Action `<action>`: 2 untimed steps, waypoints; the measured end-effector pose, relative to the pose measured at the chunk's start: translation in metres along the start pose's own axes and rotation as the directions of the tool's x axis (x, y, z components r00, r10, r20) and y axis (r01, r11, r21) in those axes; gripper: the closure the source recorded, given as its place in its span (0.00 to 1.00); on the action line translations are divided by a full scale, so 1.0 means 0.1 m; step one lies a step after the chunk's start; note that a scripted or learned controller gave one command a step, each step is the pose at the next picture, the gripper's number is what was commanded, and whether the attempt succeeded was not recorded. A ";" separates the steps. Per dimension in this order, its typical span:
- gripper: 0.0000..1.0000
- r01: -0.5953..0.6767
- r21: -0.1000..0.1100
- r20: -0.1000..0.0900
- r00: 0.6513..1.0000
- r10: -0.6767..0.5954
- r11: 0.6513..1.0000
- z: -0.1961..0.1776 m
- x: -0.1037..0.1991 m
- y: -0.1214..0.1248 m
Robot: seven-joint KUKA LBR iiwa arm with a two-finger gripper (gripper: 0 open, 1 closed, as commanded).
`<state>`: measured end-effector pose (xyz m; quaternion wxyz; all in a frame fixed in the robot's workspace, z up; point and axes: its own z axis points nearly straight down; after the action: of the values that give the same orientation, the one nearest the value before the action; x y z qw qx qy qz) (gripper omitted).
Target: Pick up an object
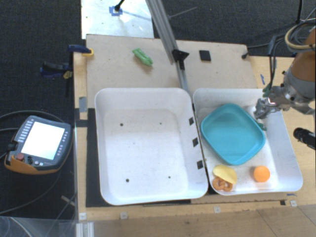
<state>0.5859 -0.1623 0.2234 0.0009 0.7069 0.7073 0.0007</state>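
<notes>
Down at the near rim of the right bin (294, 181), an orange ball (261, 174) sits well below the gripper (260, 111), with a yellow-and-orange toy (223, 177) off to its lower left. Up a step, the teal tray (232, 133) lies tilted, its upper right edge just beside the gripper's tip. Arm (298, 78) reaches in from the right, wrist angled down toward the tray's rim. Whether the gripper is open or shut, I cannot tell; nothing seen in its grasp. Farther off, upper left, a green object (142, 57) rests on the bench (222, 68).
</notes>
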 end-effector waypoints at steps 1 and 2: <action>1.00 0.004 0.000 -0.001 1.000 -0.004 1.000 -0.12 0.51 0.09; 1.00 0.004 0.001 -0.001 1.000 -0.004 1.000 -0.10 0.94 0.20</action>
<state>0.6060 -0.0678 0.2330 0.0000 0.7056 0.7086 0.0008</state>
